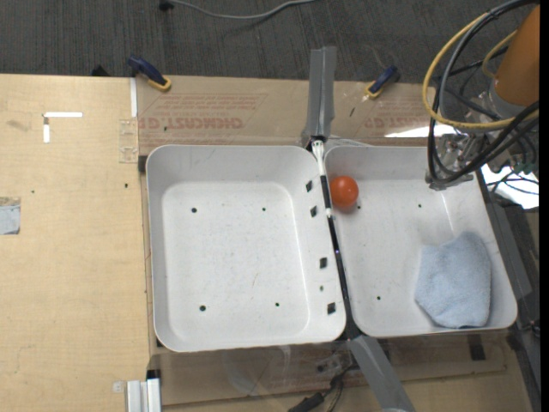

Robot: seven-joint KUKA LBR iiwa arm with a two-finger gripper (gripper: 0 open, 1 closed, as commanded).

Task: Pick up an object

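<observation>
1. Orange ball [344, 191] sits in the right bin [403, 312], hard against the divider wall, up in the far-left corner. Pale blue cloth [455, 281] lies bunched in the same bin's near-right corner, well apart from the ball.
2. Gripper [447, 168] hangs over the far-right rim of the right bin, under the orange wrist band and a tangle of yellow and black cables [455, 67]. Too dark and cluttered there: I cannot tell how the tool stands, and I see nothing in it. My read: no pick made yet.
3. Risk, ball: it is round and tucked against the wall. One finger probably has no room on the wall side, so a descent could clip the rim or nudge the ball into a roll along the divider.
4. Risk, cloth: soft and low. A pinch may take only a fold and let it slide out on the lift, or close above it on air.
5. Risk, cables: the loops hang close to the wrist and could snag on a long reach across to the ball.
6. Left bin [236, 247] is smooth white plastic with a few small dark holes; slippery, little to stop a roll.
7. Surface: both bins sit on a brown board [69, 230] held by blue-and-yellow clamps [147, 72] at the far edge. Dark carpet [214, 33] beyond, with a grey cord trailing across.
</observation>
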